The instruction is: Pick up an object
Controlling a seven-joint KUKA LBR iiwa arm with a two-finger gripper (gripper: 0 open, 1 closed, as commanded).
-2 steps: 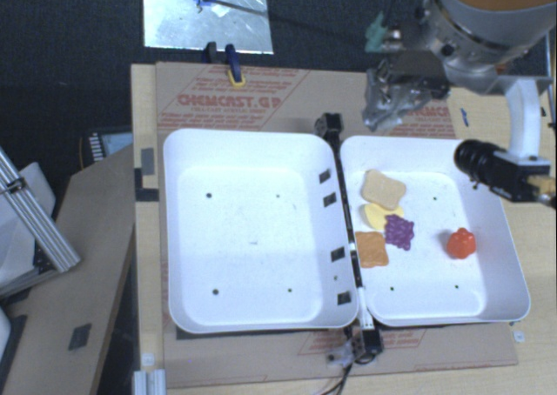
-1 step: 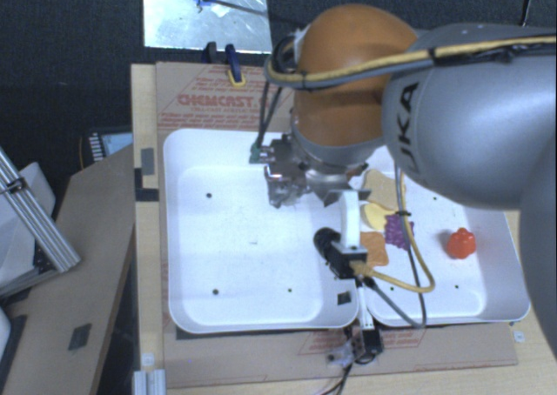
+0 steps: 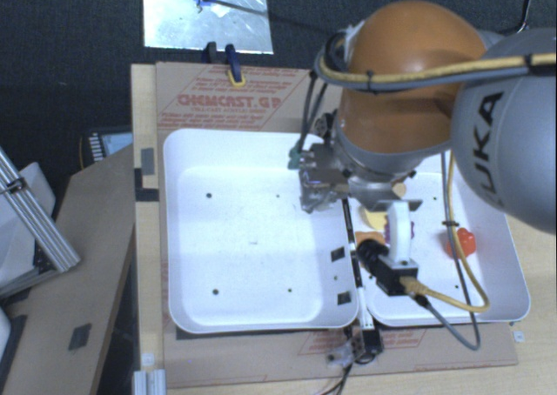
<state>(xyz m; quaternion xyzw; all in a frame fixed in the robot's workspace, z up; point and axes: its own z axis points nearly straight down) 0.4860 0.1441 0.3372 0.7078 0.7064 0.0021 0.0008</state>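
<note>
Bench bears printed cardboard sheet; left bin, right bin side by side atop.

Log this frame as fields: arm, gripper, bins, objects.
arm: grey with orange band, reaching in from the right
gripper: above the left bin's right side, near the divide
left bin: white, shallow
right bin: white, holds red-orange object and yellow item partly hidden by the arm
held object: none seen

Left white bin and right white bin side by side, on brown board with red lettering. Shiny silver sheet beyond, metal rail far left.
</note>
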